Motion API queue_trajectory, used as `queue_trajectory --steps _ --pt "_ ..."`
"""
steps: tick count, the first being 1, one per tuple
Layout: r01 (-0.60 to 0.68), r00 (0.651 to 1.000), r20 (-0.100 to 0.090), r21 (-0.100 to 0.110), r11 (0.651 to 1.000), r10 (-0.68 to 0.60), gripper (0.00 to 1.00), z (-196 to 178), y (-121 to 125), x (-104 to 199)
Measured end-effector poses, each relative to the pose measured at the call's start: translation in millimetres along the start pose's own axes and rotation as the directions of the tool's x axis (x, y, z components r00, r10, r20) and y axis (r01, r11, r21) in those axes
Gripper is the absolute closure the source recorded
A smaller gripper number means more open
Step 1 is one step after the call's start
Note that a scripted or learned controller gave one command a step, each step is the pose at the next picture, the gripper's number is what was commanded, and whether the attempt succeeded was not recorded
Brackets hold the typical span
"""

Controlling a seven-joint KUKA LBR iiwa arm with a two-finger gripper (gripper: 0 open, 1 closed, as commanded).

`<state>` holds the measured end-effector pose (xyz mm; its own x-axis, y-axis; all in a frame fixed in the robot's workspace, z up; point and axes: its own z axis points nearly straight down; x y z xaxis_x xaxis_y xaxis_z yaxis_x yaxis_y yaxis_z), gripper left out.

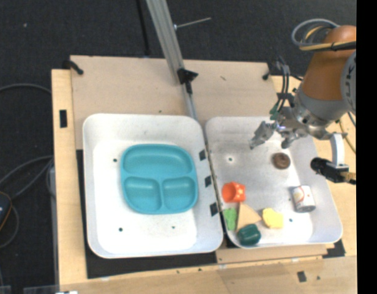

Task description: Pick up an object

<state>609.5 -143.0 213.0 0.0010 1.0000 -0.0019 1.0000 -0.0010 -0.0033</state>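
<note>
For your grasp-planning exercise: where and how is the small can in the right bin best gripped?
Grip the can across its curved sides at mid-length, coming straight down from above. It seems to lie on its side, apart from the other items, so the end effector likely has room either side.

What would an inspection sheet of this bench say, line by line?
Surface: wooden bench bearing a left white bin and a right white bin.
Job's things: in the right bin, small brown round disc, orange plastic cup, yellow block, dark green lump, tan wedge, white-and-silver can.
Clutter: teal divided plastic tray in the left bin.
Grippers: gripper above the right bin, jaws apart, nothing between them.
Cables: black cable on the floor.
Surroundings: dark carpet, slanted metal rail.
</note>
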Motion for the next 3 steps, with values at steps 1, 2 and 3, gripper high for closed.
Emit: queue_trajectory --steps 1,2,3 --pt "0.0 1.0 -0.001 0.001 1.0 0.0 0.0 58.7 6.8 3.3" --pt "-0.004 1.0 -0.001 -0.005 1.0 0.004 1.0 43.9 8.1 2.4" --pt "-0.005 1.0 -0.001 -0.009 1.0 0.005 1.0 -0.4 5.9 -1.4"
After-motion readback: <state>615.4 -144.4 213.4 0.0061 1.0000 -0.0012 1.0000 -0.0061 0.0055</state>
